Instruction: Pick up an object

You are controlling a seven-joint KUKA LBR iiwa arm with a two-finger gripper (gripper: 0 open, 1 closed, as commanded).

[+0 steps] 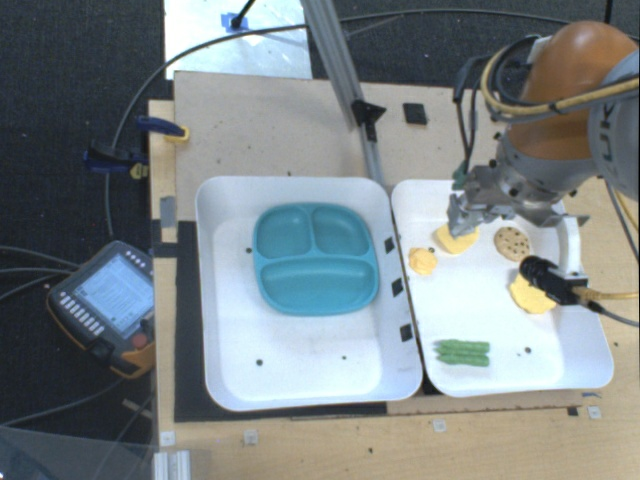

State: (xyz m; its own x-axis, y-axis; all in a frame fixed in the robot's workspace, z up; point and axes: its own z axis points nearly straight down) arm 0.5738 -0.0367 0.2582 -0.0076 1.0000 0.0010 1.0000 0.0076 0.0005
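My gripper [462, 224] hangs low over the upper part of the right bin [500, 313], its tips right at a yellow food piece [452, 241]. Whether the tips touch that piece I cannot make out. A small round yellow piece [424, 261] lies just to its left. To the right sits a brown speckled cookie [512, 241], and below that a larger yellow piece [530, 296] is partly covered by a black part of the arm. A green bean bundle [462, 352] lies near the bin's front.
A teal divided plate [316, 258] rests in the left bin [290, 368]. A slanted grey pole [335, 53] and cables cross the back of the bench. A handheld pendant [108, 303] lies off the bench at the left.
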